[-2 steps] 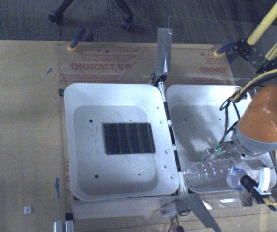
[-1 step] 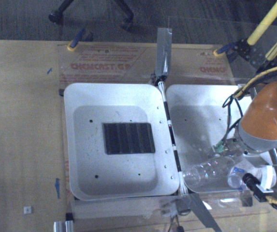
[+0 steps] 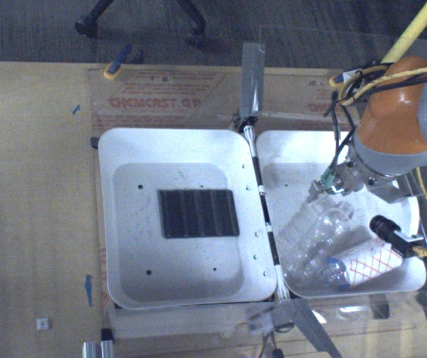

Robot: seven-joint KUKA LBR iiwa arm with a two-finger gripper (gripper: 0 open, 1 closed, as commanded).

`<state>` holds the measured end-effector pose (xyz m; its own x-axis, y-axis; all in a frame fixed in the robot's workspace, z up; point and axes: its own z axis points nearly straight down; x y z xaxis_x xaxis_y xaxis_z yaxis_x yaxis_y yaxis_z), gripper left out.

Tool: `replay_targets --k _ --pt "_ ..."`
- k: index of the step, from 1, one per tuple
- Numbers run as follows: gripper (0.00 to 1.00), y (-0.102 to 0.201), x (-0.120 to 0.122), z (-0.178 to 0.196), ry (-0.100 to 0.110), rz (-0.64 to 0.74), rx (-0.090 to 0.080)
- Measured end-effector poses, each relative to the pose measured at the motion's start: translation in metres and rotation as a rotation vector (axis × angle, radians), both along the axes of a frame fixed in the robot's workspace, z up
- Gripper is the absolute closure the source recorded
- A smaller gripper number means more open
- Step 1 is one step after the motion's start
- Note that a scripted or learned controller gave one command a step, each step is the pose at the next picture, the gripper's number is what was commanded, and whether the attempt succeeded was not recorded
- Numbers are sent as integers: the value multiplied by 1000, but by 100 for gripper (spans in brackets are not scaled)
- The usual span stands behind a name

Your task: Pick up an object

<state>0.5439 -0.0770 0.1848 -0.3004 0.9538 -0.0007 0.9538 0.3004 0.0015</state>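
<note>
A clear plastic bottle (image 3: 316, 237) lies on its side in the right bin (image 3: 291, 149), its blue-capped end toward the front wall. Beside it, at the front right, lies a white packet with a red check pattern (image 3: 373, 262). My gripper (image 3: 330, 186) hangs over the right bin just above the bottle's far end, under the orange band of the arm. Nothing shows between the fingers. A dark ribbed rectangular pad (image 3: 198, 213) lies flat in the middle of the left bin (image 3: 120, 200).
The two white bins stand side by side on the wooden bench, split by a thin divider (image 3: 261, 200). A metal post (image 3: 251, 80) rises behind the divider. A blue and yellow clamp (image 3: 120, 60) sits at the bench's far edge.
</note>
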Motion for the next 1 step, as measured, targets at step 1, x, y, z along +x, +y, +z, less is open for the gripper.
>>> replay_targets --k 1 --pt "0 0 0 0 0 0 0"
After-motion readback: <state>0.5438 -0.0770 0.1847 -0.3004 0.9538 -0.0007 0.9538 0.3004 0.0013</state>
